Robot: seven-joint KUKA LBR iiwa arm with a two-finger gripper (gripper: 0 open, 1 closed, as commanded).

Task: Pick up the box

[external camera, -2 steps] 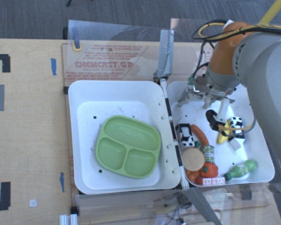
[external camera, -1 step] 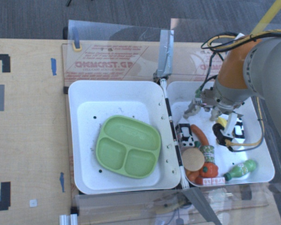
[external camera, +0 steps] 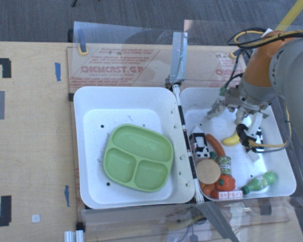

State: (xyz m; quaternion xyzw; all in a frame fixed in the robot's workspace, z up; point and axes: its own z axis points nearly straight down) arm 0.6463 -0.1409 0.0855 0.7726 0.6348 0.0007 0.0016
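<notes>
From where I stand, the 2 white bins sit side by side. The left bin (external camera: 91,115) carries a green divided plate (external camera: 138,158), lying flat and alone. All the small clutter is heaped into the right bin (external camera: 192,99), which I take to be the working bin, since the arm reaches in over it from the right of the frame.

The box (external camera: 198,144), as best I can judge, is the small black-and-white carton pressed against the right bin's left wall, close to the divider between the bins. An orange carrot (external camera: 215,145) lies just beside it on the right, and a round tan disc (external camera: 208,171) sits directly below it, touching or nearly so. Lower still there is a red tomato (external camera: 224,182), and a green bottle (external camera: 260,182) lies toward the lower right corner. A yellow banana (external camera: 231,140) rests near the middle.

The gripper (external camera: 227,114) hangs over the upper part of the right bin. Its 2 fingers are spread apart with nothing between them. The box lies below and to the left of it in the frame, apart from it, with bare bin floor between them.

Because the wall hems the box in on 1 side and the carrot on the other, I would guess a clean grasp needs the fingers to come down along its free ends.
</notes>
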